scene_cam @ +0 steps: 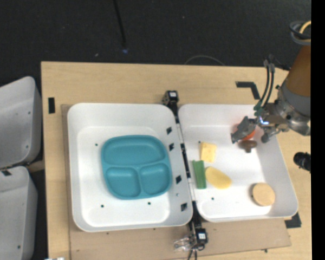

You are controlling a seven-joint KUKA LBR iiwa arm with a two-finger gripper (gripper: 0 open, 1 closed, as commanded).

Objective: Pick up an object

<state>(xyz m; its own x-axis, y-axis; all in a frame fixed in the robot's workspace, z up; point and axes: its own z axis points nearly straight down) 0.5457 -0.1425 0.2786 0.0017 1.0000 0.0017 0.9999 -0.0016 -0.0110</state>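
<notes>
Toward the lower right of the frame, a round tan disc (263,194) is lying in the right bin (276,161), with a yellow lump (219,179), a green block (199,174) and a pale yellow piece (208,152) sitting left of it. Higher up, the gripper (248,138) is hovering over a reddish object (249,136); whether the jaws are spread or closed cannot be told. In the left bin (84,145) a teal tray (136,165) is resting.

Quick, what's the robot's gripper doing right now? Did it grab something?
Gripper: over the right bin, right by a small red-orange object. Open, closed or holding it cannot be told from this view.
</notes>
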